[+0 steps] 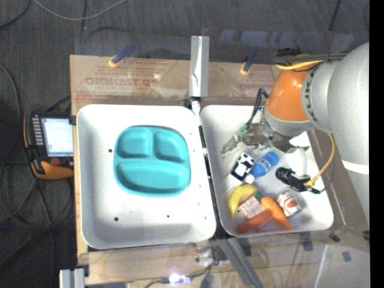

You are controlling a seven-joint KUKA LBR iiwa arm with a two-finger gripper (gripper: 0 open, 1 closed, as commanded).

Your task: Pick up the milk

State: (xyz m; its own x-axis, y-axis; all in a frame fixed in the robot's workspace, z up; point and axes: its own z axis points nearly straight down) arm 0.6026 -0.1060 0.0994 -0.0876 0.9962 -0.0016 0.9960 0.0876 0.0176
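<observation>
**Gripper above the right bin, milk just below it**

We see the grey arm [342, 101], with its orange band, reaching in from the right over the far side of the right bin [324, 221]. The left bin [96, 221] holds one thing, a teal divided tray [153, 161], lying flat in its middle.

The gripper [237, 141] hangs over the right bin's far left part, just above the milk carton. Whether its jaws are apart or together we cannot tell, and we see nothing between them.

The milk carton [242, 166], patched black and white, sits left of the bin's middle, with a blue bottle [264, 164] touching its right side. A white bottle [300, 158] stands further right, near the wall. Nearer us, a banana [239, 195] curves just below the milk, a small red and white carton [249, 207] lies against it, an orange carrot [264, 216] is beside that, and a red can [290, 204] is to the carrot's right.
</observation>
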